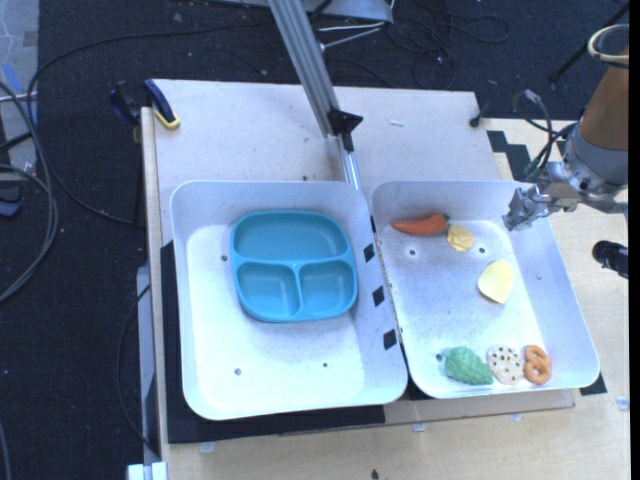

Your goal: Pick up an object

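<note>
orange carrot [421, 225] in right bin [560, 288], hand [522, 211] at rim, grip state unclear

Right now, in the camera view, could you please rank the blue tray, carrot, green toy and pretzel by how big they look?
Largest to smallest:
1. blue tray, by far
2. carrot and green toy, too alike to rank: the carrot is longer, the toy bulkier
3. pretzel

Fixed overhead camera, slanted down, both bins [190, 268].
</note>
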`<state>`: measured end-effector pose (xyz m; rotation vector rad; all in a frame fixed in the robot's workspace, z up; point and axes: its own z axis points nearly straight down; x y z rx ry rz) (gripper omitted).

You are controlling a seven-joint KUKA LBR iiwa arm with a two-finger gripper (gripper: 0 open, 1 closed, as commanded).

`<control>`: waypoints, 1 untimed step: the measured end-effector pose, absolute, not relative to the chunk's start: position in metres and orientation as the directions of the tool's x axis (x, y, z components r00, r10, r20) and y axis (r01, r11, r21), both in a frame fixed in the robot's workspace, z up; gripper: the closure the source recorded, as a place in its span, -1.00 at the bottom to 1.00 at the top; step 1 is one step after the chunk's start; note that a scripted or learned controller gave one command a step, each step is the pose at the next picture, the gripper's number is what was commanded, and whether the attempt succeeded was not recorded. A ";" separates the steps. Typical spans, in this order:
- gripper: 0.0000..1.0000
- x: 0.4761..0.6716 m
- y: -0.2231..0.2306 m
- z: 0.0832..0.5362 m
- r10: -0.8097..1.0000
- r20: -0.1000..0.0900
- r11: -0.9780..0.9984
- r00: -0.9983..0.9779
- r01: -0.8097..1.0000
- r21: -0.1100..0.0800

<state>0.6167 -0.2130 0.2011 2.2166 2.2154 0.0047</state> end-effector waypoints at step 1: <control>1.00 0.628 -0.216 0.254 1.000 -0.003 0.003 -0.003 1.000 0.008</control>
